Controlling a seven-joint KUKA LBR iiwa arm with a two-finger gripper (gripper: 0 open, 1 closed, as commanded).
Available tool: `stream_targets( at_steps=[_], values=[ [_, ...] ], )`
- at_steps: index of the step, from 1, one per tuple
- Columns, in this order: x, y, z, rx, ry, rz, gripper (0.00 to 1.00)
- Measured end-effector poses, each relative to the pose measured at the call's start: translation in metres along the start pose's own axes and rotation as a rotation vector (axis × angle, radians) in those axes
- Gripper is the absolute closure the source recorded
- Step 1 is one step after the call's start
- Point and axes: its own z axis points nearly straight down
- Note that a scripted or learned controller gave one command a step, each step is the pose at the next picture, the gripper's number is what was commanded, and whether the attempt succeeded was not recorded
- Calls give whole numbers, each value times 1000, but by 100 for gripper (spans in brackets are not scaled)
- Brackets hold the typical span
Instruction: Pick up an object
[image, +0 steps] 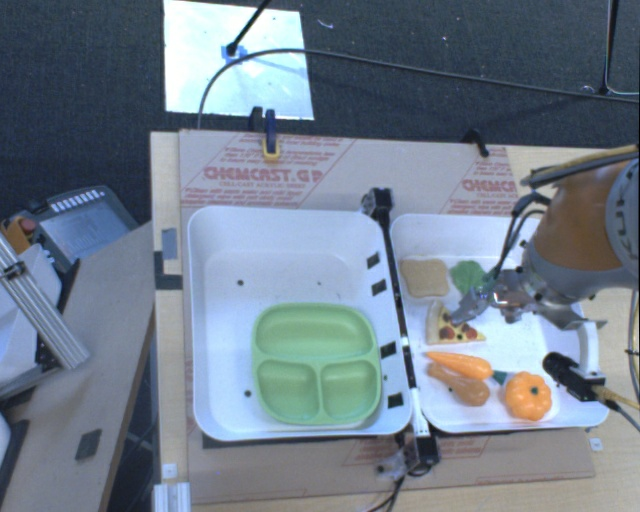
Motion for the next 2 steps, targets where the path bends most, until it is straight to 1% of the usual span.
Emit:
stream_targets(
  at_steps=[1,2],
  values=[
    [1,0,41,-2,-1,0,0],
    [1,2,58,-5,2,0,0]
  ],
)
